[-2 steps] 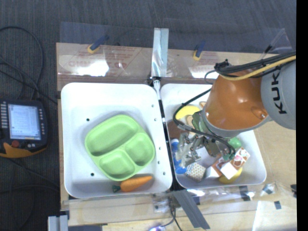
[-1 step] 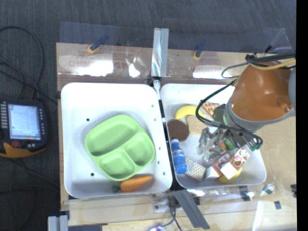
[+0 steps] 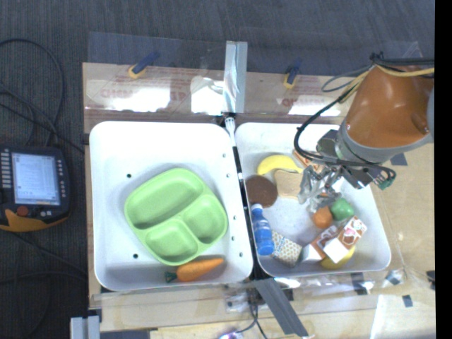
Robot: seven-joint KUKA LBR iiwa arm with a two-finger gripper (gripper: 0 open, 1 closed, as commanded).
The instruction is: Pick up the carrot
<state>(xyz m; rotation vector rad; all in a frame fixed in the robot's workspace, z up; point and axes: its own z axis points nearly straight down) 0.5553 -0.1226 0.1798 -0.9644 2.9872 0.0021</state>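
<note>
Lying along the near wall of the left white bin [image 3: 106,189], the orange carrot with a small green top [image 3: 198,268] rests just beside the near edge of the green plastic plate with three compartments [image 3: 176,214]. Its green end points to the left and its thicker orange body runs to the right, almost touching the divider between the two bins.

The grey two-finger gripper [image 3: 316,189] hangs over the right white bin [image 3: 378,249], well apart from the carrot. It is above a small orange round object [image 3: 323,217] and near a green round one [image 3: 342,208], a yellow banana [image 3: 277,164] and a blue bottle [image 3: 262,230]. Whether its claw is apart or together cannot be told, because the metal parts are blurred together, and nothing is seen held in it.

The carrot looks like a toy, so it is probably light, stiff and a little smooth. The best place to take hold seems to be the middle of the orange body, across its short width. The bin wall and the plate rim stand close on both sides, so one finger may hit them.
</note>
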